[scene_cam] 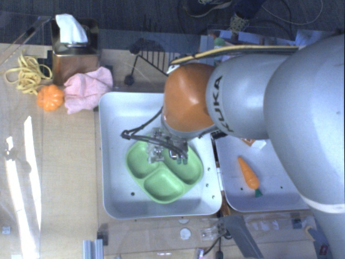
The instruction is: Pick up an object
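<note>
A green divided plate (161, 171) lies in the left white bin (116, 144). The gripper (166, 151) hangs right over the plate's upper middle, under the arm's orange band. A toy carrot (248, 173) lies in the right white bin (280, 198), well to the right of the gripper.
Left of the bins on the wooden bench sit a pink cloth (86, 88), a small orange pumpkin (50, 97), a yellow cord (24, 73) and a tissue box (70, 50). The big grey arm (269, 96) covers much of the right bin.
</note>
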Controlling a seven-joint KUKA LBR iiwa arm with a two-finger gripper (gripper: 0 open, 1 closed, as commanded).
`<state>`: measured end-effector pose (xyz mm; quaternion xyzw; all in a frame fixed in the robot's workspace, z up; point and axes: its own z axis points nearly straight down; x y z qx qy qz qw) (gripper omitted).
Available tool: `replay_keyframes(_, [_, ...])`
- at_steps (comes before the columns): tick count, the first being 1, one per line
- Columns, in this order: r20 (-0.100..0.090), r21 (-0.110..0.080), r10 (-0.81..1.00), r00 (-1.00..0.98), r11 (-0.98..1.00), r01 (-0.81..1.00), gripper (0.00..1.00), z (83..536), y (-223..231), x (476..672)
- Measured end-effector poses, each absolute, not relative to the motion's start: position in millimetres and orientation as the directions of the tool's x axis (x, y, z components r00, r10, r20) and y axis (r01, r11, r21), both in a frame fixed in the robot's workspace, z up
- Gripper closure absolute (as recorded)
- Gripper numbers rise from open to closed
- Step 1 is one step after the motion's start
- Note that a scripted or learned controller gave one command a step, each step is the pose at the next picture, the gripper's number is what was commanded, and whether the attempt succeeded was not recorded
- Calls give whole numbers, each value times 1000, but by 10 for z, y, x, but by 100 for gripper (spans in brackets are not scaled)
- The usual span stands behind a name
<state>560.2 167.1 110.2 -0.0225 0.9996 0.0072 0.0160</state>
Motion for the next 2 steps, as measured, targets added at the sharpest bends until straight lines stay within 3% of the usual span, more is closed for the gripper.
replay_keyframes(1, [-17,6,-36,-999,999,-36,100,2775,1754,5791])
replay_keyframes(2, [-9,0,-366,-930,931,-366,100,2146,1335,5027])
